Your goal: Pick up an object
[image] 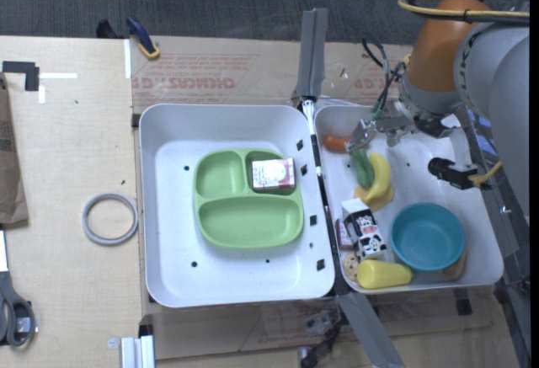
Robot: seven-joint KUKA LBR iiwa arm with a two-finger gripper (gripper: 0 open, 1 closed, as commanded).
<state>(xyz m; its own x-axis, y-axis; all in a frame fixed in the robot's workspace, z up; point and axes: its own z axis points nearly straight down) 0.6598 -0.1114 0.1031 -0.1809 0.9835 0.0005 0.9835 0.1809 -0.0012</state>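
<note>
Mirrored, unreadable print on cardboard [195, 72]

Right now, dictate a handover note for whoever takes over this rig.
Gripper: low over the far end of the right bin, at the green item beside the banana; grip state unclear.
Right bin also holds an orange piece, blue bowl, small carton and yellow lemon-like object.
Left bin: green divided tray with a small box in its upper right compartment.
Done: nothing visibly lifted.
Left: grasp and lift one object.
</note>
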